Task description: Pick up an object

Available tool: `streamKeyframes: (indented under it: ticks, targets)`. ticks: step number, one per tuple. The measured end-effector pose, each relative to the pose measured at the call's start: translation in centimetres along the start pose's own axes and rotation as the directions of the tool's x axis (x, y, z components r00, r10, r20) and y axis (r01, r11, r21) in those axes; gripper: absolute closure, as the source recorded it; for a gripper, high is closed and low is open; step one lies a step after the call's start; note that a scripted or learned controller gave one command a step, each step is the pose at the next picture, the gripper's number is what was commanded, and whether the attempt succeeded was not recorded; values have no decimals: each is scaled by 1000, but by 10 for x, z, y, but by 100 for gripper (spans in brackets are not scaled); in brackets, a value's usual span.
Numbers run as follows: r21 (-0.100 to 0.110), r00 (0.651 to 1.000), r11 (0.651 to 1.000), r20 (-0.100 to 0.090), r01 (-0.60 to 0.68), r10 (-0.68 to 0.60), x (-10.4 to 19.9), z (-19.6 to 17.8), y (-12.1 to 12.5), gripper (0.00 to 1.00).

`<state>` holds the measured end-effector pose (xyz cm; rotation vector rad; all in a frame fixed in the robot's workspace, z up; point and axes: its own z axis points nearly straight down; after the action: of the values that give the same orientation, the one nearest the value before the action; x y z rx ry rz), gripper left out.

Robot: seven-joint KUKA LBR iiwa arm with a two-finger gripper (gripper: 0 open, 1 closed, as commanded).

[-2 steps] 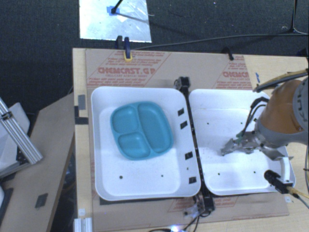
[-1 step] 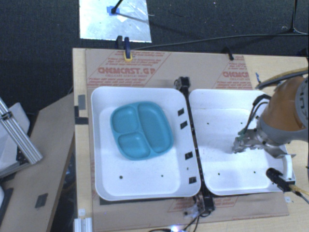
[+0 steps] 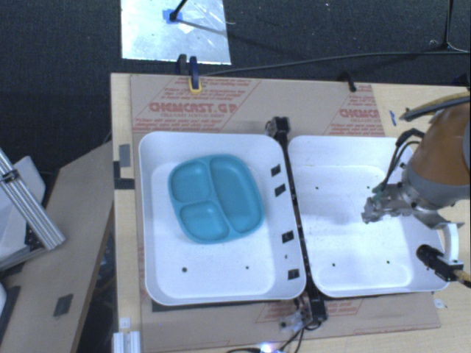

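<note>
From the overhead camera view, a blue divided plate (image 3: 215, 198) is lying flat in the left bin (image 3: 158, 271), probably the only thing on offer to pick. The gripper (image 3: 374, 210) is hanging low over the right bin (image 3: 353, 282), well apart from the plate, so it is gripping nothing; whether it is open cannot be told.

The arm (image 3: 441, 160) runs off the right edge, its upper part cut away. The gripper (image 3: 374, 210) is small and blurred. The arm hides part of the right bin (image 3: 346, 285).
</note>
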<state>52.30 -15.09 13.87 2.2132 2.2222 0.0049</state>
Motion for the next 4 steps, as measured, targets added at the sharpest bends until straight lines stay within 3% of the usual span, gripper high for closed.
streamKeyframes:
  ticks: [2, 4]
  targets:
    - [-3, 1000, 1000, 1, 1, -1, 3, -121, 8, 100]
    - [4, 1000, 1000, -4, 6, -6, 116, -128, 7, 100]
